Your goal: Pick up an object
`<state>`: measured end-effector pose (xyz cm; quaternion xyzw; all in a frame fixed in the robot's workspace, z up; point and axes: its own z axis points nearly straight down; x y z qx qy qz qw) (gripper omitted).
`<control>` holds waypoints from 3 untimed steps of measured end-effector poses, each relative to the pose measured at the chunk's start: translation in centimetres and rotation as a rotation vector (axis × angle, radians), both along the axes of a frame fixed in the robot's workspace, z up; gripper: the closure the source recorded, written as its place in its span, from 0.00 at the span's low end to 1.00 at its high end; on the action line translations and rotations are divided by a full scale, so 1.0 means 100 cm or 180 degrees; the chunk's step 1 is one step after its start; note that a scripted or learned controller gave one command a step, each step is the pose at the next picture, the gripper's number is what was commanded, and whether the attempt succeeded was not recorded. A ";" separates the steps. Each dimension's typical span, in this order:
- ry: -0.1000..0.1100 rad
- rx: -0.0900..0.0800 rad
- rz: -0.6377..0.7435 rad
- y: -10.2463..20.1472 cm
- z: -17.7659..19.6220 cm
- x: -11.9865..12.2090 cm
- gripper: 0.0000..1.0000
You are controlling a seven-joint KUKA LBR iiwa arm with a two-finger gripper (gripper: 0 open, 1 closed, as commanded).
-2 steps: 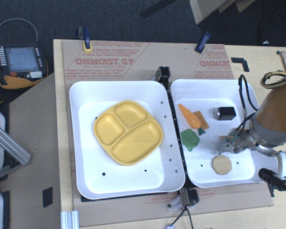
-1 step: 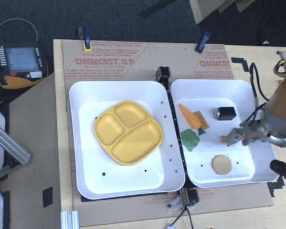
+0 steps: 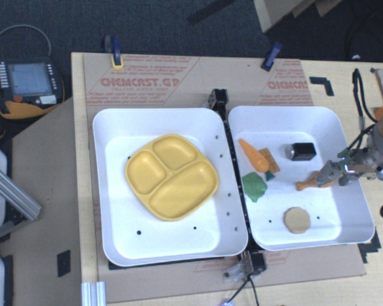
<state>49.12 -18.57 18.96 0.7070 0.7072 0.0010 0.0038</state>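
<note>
Approach step in hand: my gripper [image 3: 329, 174], jaw state indiscernible, sits at the brown stick-like piece [image 3: 306, 184] in the right bin [image 3: 345, 234]; next, verify grasp before lifting.

Bright, even overhead light, soft shadows, slightly blurry, bluish cast

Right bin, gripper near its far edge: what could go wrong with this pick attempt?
1. The gripper sits by one end of the small brown piece; so off-centre a grasp may slip or tip it.
2. It works close to the right bin wall, which the fingers might clip.
</note>
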 end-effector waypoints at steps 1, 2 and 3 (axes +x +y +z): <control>-0.0003 -0.0001 0.0003 -0.007 0.061 -0.002 1.00; 0.0022 0.0016 0.0017 0.036 0.050 0.017 1.00; 0.0016 0.0012 0.0004 0.075 0.050 0.032 1.00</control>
